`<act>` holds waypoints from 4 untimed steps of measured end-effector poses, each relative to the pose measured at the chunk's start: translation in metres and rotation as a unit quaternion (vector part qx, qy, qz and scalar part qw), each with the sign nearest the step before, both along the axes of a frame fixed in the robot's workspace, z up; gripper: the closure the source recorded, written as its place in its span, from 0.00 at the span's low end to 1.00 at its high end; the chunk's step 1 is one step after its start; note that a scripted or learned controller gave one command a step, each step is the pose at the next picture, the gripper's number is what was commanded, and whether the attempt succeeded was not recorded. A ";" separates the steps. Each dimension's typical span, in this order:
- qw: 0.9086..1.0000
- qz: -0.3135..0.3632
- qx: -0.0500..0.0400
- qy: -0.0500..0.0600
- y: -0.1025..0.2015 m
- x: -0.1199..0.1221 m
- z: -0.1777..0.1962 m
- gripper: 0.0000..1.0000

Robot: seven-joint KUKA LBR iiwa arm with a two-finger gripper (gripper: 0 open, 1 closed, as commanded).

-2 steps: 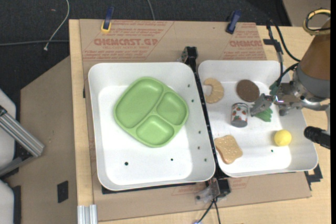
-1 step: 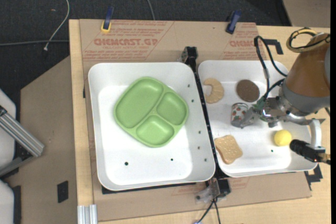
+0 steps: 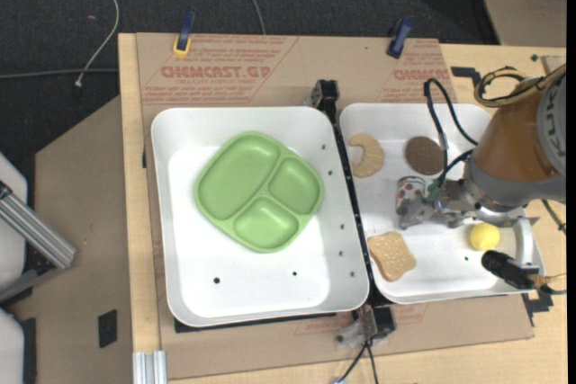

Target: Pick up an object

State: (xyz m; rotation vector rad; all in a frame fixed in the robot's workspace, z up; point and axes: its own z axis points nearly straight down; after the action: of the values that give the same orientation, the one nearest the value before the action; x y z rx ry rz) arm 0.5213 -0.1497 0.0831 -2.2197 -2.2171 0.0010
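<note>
Gripper low in right bin, finger state unclear, toast slice just beside.

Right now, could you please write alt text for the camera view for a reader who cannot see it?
A grey and orange robot arm reaches into the right white bin, its gripper low among a yellow ball, a toast slice, a brown disc and a tan crescent. The left white bin holds a green divided plate.

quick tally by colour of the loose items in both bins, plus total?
Green: 1, divided plate, left bin
Tan: 2, crescent piece, toast-like slice, right bin
Brown: 1, round disc
Yellow: 1, ball
Total: 5
A small red-and-white thing by the gripper is not counted.
</note>
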 end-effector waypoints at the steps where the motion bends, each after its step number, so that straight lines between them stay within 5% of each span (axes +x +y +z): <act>1: 1.000 0.000 0.000 -0.002 0.000 0.001 0.013 1.00; 3: 1.000 0.002 -0.002 -0.005 0.000 0.009 0.138 1.00; 4: 1.000 0.002 -0.002 -0.004 0.000 0.010 0.160 1.00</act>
State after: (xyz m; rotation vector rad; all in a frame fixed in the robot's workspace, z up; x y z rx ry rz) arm 0.5312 -0.1493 0.2434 -2.2219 -2.2263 -0.0037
